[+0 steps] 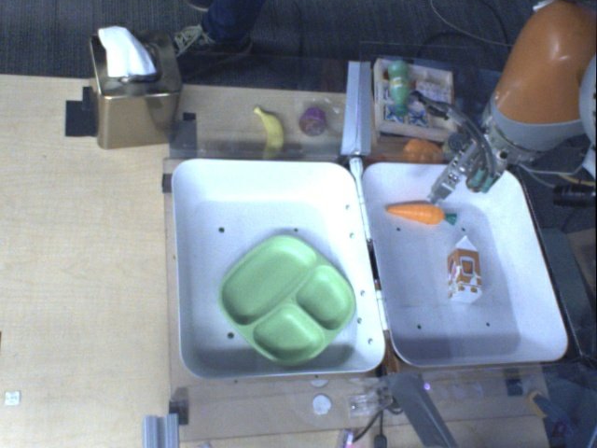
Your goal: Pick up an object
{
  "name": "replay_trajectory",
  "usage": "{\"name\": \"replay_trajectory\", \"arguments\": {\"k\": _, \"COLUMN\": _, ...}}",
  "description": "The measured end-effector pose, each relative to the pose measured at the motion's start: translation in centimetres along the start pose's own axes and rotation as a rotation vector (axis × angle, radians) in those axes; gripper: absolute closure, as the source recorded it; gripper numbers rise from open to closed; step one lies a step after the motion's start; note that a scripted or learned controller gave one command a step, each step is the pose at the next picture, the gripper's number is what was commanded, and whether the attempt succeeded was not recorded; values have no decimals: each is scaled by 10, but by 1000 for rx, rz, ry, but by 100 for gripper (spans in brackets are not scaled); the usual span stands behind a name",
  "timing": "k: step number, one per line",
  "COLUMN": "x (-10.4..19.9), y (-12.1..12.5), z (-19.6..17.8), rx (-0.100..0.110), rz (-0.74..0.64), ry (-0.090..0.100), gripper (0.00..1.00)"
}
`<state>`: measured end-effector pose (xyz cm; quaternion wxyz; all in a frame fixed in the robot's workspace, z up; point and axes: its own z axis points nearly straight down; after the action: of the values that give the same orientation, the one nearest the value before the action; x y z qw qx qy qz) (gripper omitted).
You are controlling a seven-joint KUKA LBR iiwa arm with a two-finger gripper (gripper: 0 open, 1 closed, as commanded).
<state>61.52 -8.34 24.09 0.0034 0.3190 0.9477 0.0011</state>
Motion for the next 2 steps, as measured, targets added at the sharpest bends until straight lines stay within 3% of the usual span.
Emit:
{"name": "replay_trajectory", "arguments": {"k": 1, "x": 30, "y": -119, "z": 37, "rx": 2, "rz": 12, "ry": 1, "gripper": 100}}
{"name": "replay_trajectory", "arguments": {"k": 2, "x": -9, "y": -126, "z": 46, "rx": 2, "rz": 348, "ry": 0, "gripper": 100}}
